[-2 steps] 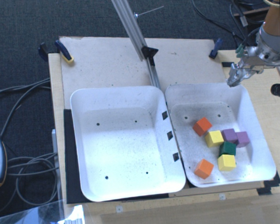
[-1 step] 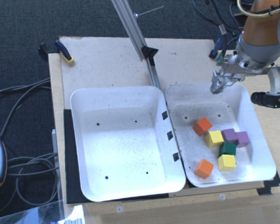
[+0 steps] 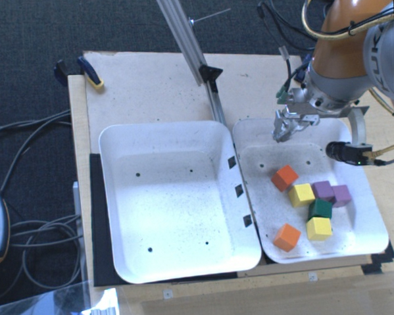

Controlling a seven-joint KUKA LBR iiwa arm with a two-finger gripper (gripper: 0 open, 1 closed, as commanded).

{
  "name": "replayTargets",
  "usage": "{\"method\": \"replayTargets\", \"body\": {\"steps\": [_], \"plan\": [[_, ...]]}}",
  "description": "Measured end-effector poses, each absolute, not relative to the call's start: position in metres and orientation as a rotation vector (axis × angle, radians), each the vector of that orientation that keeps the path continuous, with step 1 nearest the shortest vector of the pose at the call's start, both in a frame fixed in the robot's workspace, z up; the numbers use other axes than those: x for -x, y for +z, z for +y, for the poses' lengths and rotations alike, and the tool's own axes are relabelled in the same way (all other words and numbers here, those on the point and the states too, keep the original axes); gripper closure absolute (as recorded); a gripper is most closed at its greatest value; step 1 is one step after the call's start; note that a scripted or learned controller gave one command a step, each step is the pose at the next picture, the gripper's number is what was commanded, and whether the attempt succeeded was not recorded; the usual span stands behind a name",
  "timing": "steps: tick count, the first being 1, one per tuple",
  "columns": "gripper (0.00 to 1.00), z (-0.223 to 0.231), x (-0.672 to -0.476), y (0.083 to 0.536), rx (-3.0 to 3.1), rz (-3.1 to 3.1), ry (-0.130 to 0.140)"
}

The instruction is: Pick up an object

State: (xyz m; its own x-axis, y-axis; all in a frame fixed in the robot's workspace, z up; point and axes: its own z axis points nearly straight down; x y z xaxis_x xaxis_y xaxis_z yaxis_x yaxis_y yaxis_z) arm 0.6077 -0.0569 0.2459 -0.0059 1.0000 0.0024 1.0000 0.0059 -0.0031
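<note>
Several small blocks lie in the right bin [image 3: 359, 244]: an orange block [image 3: 285, 177], a yellow block [image 3: 302, 194], two purple blocks [image 3: 332, 192], a green block [image 3: 320, 209], a second yellow block [image 3: 318, 228] and a second orange block [image 3: 287, 237]. My gripper [image 3: 285, 130] hangs over the back left part of the right bin, above and behind the first orange block, apart from all blocks. Nothing shows between its fingers.
The left bin [image 3: 123, 256] stands beside the right one, with black clips along the shared rim. A slanted metal pole [image 3: 185, 35] rises behind the bins. A blue-and-yellow clamp [image 3: 90, 72] sits at the bench's back left corner. Cables lie off the left side.
</note>
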Motion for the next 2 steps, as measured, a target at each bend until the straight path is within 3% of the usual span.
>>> {"method": "replayTargets", "body": {"steps": [2], "plan": [[1.00,0.051,-0.577,0.234,2.211,-2.226,0.000]]}}
